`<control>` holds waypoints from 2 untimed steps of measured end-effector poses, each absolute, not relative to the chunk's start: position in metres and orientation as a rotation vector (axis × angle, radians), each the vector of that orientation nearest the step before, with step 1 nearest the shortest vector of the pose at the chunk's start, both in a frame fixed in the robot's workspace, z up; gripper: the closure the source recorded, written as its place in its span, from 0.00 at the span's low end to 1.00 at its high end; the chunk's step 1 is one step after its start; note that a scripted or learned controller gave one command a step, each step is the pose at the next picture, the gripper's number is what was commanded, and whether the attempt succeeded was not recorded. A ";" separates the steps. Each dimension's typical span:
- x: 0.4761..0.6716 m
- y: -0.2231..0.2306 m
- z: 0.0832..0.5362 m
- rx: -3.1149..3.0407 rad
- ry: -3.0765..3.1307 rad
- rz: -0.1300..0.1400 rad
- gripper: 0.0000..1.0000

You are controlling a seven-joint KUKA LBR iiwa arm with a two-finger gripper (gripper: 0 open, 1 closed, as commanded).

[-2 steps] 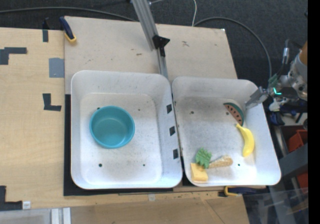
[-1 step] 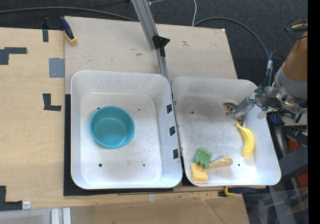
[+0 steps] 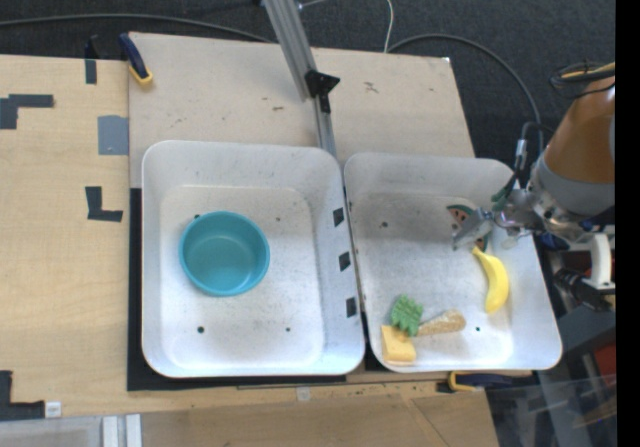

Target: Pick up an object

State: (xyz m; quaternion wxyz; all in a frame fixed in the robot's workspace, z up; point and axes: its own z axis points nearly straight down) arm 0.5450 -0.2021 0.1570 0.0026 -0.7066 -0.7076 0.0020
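On the pale wooden bench (image 3: 60,265), marked with a few dark tape strips, sat two shallow white bins with rounded corners and faintly speckled floors. At the left, the larger-looking left bin (image 3: 160,235) held one smooth, round teal bowl (image 3: 225,253), resting open side up on its left half. Beside it, touching along a shared rim, the right bin (image 3: 400,185) carried a handful of small things. A slanted grey metal pole (image 3: 285,15) crossed the upper part of the view and ended at a black clamp above the seam between the bins.

From the right edge came the arm (image 3: 580,160), grey with an orange band, mostly cut off by the frame; its wrist hung low over the right bin's right wall. The gripper (image 3: 470,225) pointed leftward into the bin, and its tips were a blur of dark and reddish parts, so whether they were apart or closed could not be made out, nor whether anything sat between them.

Just below the gripper lay a curved, glossy yellow banana (image 3: 492,280). Near the bin's front wall lay a frilly green leafy piece (image 3: 405,314), a tan, rough bread-like stick (image 3: 442,324) just right of it, and a yellow block (image 3: 398,346) at the front-left corner.
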 end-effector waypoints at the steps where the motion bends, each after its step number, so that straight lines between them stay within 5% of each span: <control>1: 0.537 -0.195 0.100 -2.216 -2.222 0.001 0.00; 2: 0.537 -0.195 0.111 -2.216 -2.222 0.002 1.00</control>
